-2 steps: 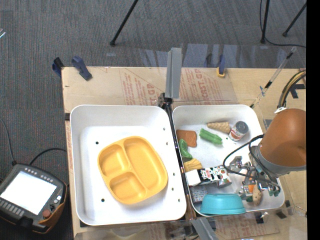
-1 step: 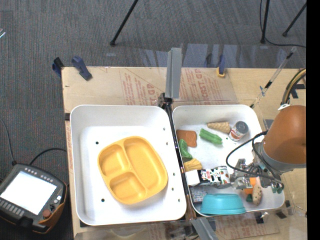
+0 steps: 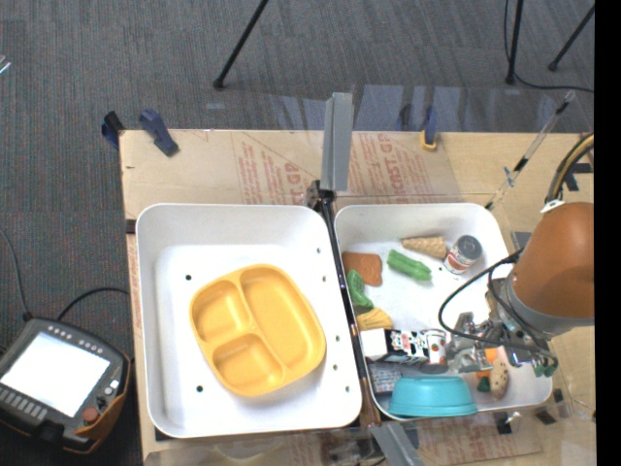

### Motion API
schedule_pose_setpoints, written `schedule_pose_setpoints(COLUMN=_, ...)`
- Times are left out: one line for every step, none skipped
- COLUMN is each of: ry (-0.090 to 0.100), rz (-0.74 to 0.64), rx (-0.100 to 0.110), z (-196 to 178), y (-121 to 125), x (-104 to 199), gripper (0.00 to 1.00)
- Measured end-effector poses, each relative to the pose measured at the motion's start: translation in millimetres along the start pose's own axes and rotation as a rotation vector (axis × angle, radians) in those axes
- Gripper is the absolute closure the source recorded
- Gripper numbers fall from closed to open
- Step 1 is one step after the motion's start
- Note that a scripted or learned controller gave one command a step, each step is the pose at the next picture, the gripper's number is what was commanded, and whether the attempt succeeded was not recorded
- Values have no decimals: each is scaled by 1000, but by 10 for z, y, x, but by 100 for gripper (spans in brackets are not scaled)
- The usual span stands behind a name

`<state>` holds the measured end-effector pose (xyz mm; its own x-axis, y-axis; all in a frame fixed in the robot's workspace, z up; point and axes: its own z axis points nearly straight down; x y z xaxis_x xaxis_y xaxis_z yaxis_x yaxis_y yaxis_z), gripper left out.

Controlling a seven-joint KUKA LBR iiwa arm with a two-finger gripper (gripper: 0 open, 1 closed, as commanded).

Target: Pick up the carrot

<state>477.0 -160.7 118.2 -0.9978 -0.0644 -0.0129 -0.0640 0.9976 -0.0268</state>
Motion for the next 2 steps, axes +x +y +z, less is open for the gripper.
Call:
schedule_pose_setpoints(ry=3, rz=-140, rx=-30, z=-747, y=1095, x=-208, gripper=100)
schedule_pose_setpoints(ry=-6, rz=-372, rx=-25, z=-2778, y=800, x=-454, gripper=100)
